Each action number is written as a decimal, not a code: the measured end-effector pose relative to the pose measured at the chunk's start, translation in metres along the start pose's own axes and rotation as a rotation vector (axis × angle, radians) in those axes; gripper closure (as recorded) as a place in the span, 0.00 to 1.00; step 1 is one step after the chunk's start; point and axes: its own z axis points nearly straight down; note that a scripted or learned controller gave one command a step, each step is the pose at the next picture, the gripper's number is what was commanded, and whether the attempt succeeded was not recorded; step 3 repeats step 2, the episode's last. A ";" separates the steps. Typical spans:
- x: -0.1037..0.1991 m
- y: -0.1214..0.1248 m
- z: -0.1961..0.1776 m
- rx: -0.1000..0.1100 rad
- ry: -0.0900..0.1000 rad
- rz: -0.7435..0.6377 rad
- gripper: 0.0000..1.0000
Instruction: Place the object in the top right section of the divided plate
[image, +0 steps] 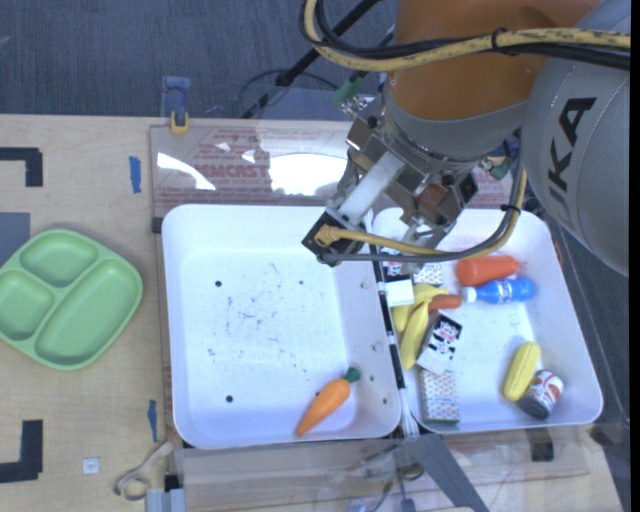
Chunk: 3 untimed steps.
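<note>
You are seeing the gripper hovering at the far end of the right bin, above the bananas and an orange toy; you cannot tell whether it is open or closed. A carrot is lying in the left bin, near its front edge. The green divided plate is sitting on the bench, well left of both bins.

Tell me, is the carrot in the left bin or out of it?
In: the carrot lies on the left bin's floor, by its near right corner.
</note>
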 end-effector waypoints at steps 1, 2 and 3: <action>-0.034 0.000 0.134 0.000 0.001 -0.189 0.00; 0.019 -0.056 0.192 0.001 0.001 -0.245 0.00; 0.019 -0.056 0.192 0.001 0.001 -0.245 0.00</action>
